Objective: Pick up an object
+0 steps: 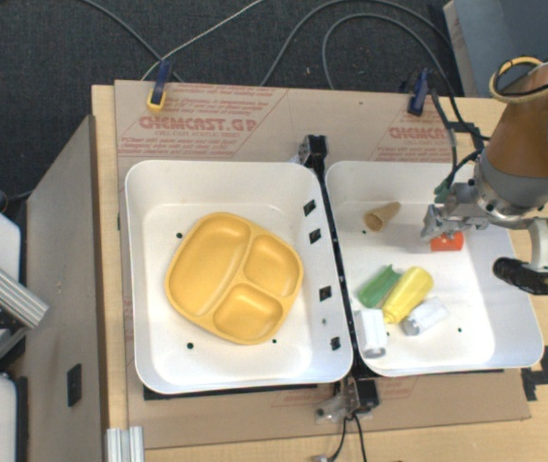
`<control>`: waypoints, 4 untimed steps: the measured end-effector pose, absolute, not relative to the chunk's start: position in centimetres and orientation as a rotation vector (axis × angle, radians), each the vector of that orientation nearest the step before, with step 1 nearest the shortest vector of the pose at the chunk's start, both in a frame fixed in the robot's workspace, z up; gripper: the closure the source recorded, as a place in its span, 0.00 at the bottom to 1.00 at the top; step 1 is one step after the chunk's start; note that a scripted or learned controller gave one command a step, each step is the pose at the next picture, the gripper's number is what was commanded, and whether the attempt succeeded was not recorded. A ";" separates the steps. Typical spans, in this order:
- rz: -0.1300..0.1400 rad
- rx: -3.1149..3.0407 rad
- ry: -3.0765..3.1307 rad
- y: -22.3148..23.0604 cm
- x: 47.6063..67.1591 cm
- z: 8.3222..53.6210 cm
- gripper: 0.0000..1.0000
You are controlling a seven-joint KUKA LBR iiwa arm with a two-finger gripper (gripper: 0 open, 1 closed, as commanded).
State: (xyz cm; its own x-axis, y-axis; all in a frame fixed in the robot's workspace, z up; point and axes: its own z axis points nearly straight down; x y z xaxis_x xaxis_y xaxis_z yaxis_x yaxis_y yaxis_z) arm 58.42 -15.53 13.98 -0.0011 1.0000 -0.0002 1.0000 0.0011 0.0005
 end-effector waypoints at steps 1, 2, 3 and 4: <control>0.001 2.219 2.224 -15.3 58.9 18.1 1.00; 0.000 2.218 2.224 -15.1 59.0 22.1 1.00; 0.002 2.216 2.223 -15.1 59.2 27.3 1.00; -0.003 2.217 2.234 -9.4 59.5 27.1 1.00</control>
State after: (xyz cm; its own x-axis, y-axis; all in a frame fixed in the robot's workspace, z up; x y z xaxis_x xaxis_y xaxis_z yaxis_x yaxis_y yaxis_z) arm 59.52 -9.37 27.07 -0.0076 1.0000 0.0030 1.0000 0.0076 -0.0059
